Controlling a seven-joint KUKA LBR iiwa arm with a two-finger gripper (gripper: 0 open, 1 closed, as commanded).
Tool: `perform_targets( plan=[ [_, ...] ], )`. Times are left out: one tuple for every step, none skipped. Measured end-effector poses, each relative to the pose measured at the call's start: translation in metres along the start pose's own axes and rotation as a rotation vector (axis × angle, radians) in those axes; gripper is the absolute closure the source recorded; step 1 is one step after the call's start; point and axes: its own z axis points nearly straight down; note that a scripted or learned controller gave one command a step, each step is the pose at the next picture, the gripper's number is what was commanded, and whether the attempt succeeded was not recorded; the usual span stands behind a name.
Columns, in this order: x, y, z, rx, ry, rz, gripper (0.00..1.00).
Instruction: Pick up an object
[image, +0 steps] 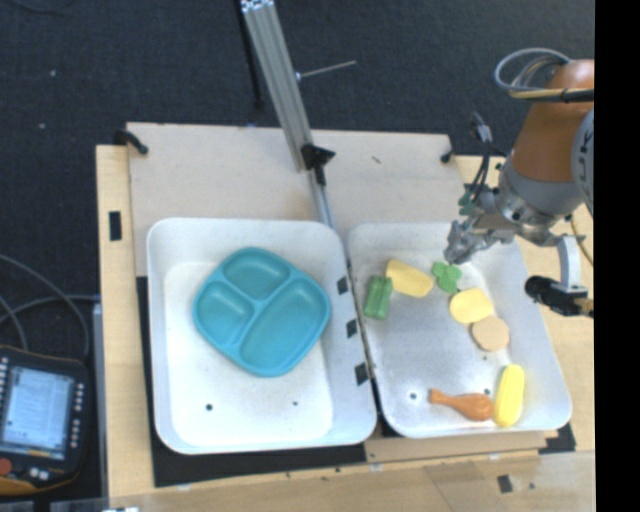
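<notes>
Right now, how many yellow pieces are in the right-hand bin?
3. One yellow piece lies upper middle beside the green block; one sits mid-bin below the gripper; one lies near the front right corner by the orange piece. The arm may hide more.

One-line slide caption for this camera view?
Gripper poised over a small green piece in the right bin; blue tray in the left bin.
</notes>
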Motion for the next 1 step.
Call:
perform_targets(
  plan=[
    [0.0525, 0.0010, -0.0098, 0.000, 0.003, -0.004, 1.00]
  ],
)
